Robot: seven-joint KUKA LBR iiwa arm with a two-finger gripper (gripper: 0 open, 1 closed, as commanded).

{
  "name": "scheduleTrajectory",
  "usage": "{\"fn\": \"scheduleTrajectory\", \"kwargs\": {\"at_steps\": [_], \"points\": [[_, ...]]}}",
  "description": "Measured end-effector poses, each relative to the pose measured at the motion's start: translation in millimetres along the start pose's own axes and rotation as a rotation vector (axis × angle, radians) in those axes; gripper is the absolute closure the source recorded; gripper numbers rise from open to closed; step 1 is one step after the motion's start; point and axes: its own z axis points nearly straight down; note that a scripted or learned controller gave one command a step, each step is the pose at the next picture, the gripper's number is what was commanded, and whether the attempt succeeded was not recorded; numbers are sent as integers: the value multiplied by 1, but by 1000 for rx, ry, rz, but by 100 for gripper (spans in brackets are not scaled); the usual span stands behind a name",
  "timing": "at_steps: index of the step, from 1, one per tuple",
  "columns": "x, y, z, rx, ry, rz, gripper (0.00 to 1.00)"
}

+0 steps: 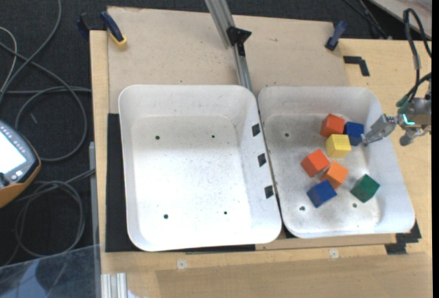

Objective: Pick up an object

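Two white bins are sitting side by side on the bench (206,42) — the left bin (137,111) and the right bin (384,214), which is holding all the blocks in a loose cluster. I am hanging my gripper (376,130) over the right bin's right rim, just beside the blue block (354,130); how it is set I cannot tell. Nearby are lying the orange block (333,124), yellow block (338,145) and green block (365,187) — apart from me.
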Motion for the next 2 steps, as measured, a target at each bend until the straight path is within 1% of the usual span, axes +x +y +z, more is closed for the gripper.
{"fn": "scheduleTrajectory", "kwargs": {"at_steps": [1,2], "points": [[0,1,-2,-4,-1,-1,0],[-3,-1,61,3,1,0,0]]}}
